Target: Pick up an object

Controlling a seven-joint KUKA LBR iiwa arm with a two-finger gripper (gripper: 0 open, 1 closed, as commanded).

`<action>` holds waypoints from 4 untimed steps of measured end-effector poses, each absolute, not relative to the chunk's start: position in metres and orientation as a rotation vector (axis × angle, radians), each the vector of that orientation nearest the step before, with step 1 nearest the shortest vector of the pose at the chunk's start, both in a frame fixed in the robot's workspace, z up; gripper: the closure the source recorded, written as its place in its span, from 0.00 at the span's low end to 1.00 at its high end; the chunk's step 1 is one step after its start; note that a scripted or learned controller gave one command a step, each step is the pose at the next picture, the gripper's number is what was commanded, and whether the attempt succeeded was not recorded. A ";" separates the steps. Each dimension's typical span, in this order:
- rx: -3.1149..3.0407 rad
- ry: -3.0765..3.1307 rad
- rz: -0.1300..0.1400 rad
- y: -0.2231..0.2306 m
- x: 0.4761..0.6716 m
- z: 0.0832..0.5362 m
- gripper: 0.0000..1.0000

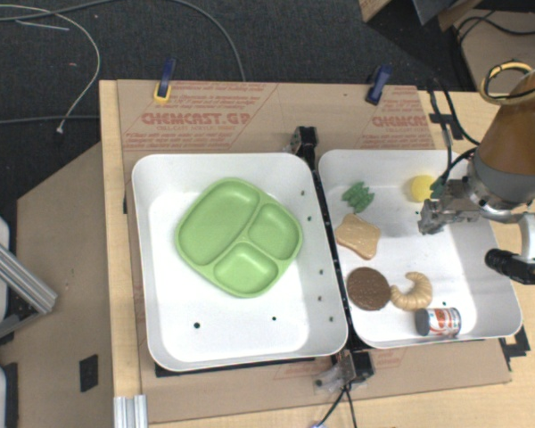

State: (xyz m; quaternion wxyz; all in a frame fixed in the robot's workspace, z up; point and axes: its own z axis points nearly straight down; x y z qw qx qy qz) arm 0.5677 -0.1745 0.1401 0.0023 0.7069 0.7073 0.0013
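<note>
The right bin [481,279] holds several small items: a green leafy piece [358,196], a yellow round item [421,186], a tan toast slice [358,236], a brown round patty [368,288], a tan croissant [413,291] and a small can [440,321] lying on its side. My gripper [431,218] hangs over the upper right part of this bin, just below the yellow item and to the right of the toast. Nothing is visibly held in it.
A green divided plate [239,236] lies in the left bin [160,328]. A black divider with clamps [305,139] runs between the bins. The arm's grey and orange body [513,150] covers the right bin's far right corner.
</note>
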 end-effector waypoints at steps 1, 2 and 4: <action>2.217 2.217 0.005 -0.185 0.568 0.196 1.00; 2.217 2.219 0.004 -0.186 0.569 0.228 1.00; 2.219 2.232 0.000 -0.068 0.549 0.219 1.00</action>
